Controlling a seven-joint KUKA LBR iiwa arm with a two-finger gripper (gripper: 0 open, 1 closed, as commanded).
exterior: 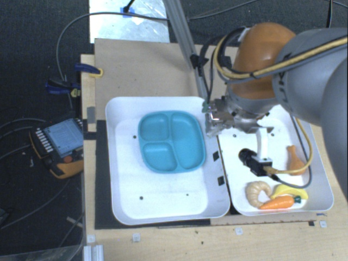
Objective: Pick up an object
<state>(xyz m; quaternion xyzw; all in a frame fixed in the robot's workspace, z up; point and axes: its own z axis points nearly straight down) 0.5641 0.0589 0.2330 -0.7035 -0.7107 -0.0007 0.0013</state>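
Observation:
My gripper [237, 123] hangs over the upper left part of the right bin [325, 193], under the orange wrist band, and the arm's bulk covers the bin floor beneath it. Along the right bin's front edge lie an orange carrot [277, 203], a yellow banana [291, 192] and a beige curled pastry [256, 191], close together. A tan-orange piece [294, 157] lies by the right wall. All of these lie apart from the gripper, toward the front and right.
The left bin [163, 200] holds a blue divided plate [172, 141] in its upper middle. A grey pole [182, 26] slants across the back of the bench. Clamps and a small device [60, 140] lie off the bench at left.

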